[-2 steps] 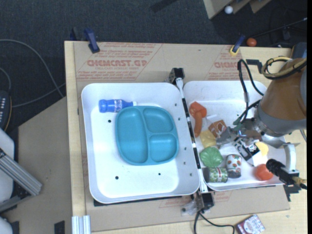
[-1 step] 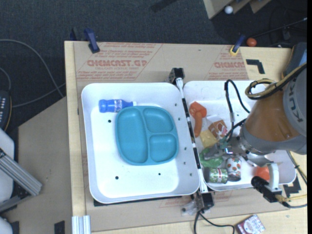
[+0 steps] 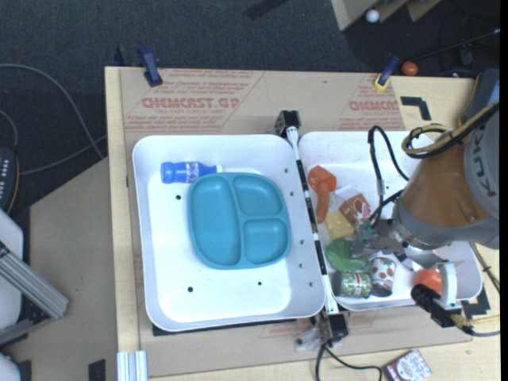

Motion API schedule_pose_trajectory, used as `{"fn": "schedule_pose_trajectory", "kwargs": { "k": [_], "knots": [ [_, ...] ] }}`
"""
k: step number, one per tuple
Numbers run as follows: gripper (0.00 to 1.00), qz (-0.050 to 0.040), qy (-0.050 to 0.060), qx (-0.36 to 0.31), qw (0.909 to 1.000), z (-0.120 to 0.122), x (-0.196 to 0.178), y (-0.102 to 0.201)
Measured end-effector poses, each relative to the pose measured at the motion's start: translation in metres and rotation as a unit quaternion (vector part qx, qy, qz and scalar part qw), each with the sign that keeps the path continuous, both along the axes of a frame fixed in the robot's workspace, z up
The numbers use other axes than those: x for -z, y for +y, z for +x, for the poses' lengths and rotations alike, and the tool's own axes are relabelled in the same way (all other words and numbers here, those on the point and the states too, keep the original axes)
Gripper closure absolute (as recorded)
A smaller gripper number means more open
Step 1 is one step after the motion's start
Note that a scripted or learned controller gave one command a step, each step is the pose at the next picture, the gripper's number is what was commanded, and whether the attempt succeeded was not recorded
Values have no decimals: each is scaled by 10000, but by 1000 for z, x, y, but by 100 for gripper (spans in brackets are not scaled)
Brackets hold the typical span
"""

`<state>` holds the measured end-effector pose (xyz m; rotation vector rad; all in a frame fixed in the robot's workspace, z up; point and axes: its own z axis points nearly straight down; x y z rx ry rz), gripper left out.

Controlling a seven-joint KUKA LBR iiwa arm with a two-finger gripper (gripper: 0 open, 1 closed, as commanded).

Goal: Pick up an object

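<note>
Hand [image 3: 370, 239]: low in the right bin [image 3: 337, 143], over a crowded pile; whether it was wide, narrow or holding anything could not be told.

Directly about it: green piece [image 3: 343, 254], yellow piece [image 3: 337, 225], red-and-white packet [image 3: 355, 207], printed cup [image 3: 383, 272], small can [image 3: 353, 285]. All were touching or overlapping.

Further off: orange piece [image 3: 321, 181] near the divider; orange-tipped item [image 3: 429, 278] by the arm.

Left bin [image 3: 151, 213]: blue divided tray [image 3: 238, 218], blue bottle [image 3: 184, 171], well apart.

Risk, judged: crowding could make the hand pinch two things, or nudge a rounded cup aside and close on nothing.
</note>
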<state>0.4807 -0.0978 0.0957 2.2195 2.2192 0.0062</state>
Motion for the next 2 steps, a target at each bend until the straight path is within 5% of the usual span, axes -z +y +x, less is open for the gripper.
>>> {"fn": "schedule_pose_trajectory", "kwargs": {
  "k": [1,2],
  "knots": [
    [0,1,1,0,10000,0,0,0],
    [100,-1,-7,2,10000,0,-10,0]
  ]
}}
